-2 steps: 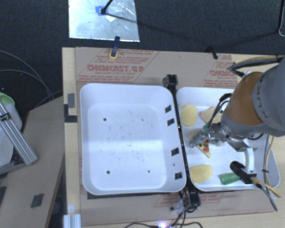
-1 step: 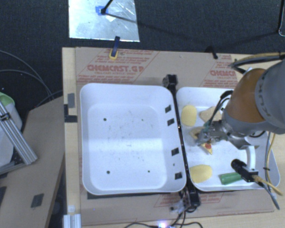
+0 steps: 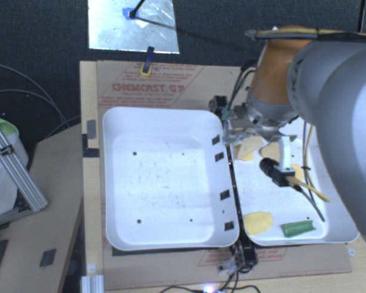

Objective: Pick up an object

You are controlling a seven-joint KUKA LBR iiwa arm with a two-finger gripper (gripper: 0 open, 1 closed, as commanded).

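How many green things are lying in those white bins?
1. The green object lies by the right bin's front edge; the arm may hide others.

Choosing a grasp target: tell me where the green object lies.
In the camera view, the green object lies in the right-hand bin near its front rim, right of the round yellow piece and not touching it.

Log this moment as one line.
gripper: over right bin, far left corner | nearby: pale yellow pieces | near edge: yellow lump, green piece | grasp: none seen
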